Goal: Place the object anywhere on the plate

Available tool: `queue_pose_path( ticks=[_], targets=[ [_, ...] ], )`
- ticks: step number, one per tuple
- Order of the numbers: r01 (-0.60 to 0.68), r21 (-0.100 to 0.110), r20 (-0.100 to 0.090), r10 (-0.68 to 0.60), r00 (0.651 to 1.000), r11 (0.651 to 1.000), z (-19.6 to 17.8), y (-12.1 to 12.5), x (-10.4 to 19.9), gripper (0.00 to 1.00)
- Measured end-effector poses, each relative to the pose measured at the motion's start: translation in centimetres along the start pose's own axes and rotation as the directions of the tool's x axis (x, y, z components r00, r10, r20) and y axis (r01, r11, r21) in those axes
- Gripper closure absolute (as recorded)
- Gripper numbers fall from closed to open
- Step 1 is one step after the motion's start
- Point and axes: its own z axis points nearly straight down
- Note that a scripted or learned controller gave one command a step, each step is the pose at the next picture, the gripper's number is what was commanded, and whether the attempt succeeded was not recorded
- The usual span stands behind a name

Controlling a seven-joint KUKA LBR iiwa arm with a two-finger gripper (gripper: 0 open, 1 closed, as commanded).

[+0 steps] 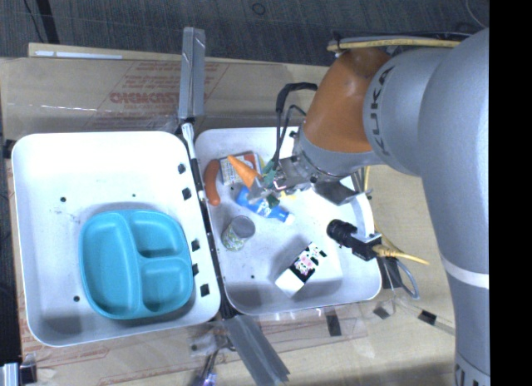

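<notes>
Grey two-finger gripper (273,178), grip state can't tell, sits over orange carrot-shaped toy (243,168) in rt bin, w/ teal divided plastic plate (135,264) far left.

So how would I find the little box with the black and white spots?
Look in the right white bin, the one the grey arm reaches into. Near its front edge lies a small white carton with black cow-like patches, apart from the colourful pile by the gripper. Nothing else there is spotted.

Grey KUKA arm (432,118) with an orange band (341,106), black cabling, seemingly lettered casing.
</notes>
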Motion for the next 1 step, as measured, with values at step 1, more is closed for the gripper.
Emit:
queue_pose_path(
  ticks=[1],
  targets=[
    [-0.038,0.001,0.0,0.038,0.999,0.999,-4.02,-1.26,8.63,1.0]
  ],
)
